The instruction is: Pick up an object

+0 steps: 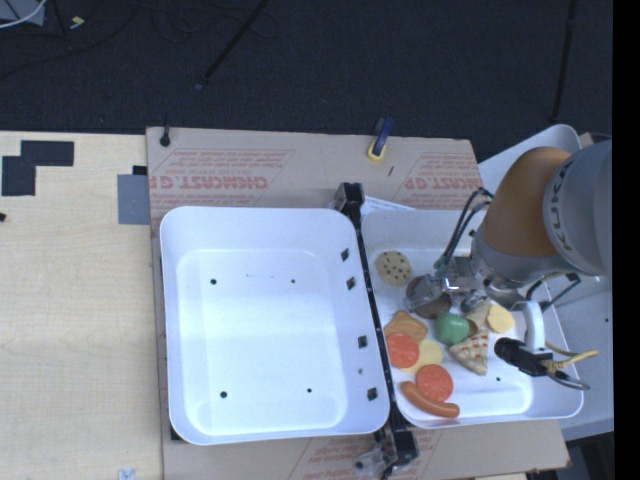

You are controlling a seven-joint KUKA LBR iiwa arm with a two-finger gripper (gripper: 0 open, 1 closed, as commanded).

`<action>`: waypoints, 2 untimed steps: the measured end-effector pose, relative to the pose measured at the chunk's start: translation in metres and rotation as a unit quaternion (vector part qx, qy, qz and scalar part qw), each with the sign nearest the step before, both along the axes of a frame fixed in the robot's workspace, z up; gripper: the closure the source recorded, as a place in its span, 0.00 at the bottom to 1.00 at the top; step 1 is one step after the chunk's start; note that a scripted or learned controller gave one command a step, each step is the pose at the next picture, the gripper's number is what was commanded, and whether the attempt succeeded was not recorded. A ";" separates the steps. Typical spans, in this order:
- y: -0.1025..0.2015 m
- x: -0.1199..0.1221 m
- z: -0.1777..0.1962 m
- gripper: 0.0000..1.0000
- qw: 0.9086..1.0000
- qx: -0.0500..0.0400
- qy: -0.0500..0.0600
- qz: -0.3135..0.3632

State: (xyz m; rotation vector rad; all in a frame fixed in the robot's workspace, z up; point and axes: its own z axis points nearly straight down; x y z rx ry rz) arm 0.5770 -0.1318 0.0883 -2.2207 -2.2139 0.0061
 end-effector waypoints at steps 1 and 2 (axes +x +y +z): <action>-0.002 0.002 0.010 1.00 1.000 0.000 -0.002 -0.003; 0.044 0.070 0.092 1.00 1.000 -0.001 -0.007 0.003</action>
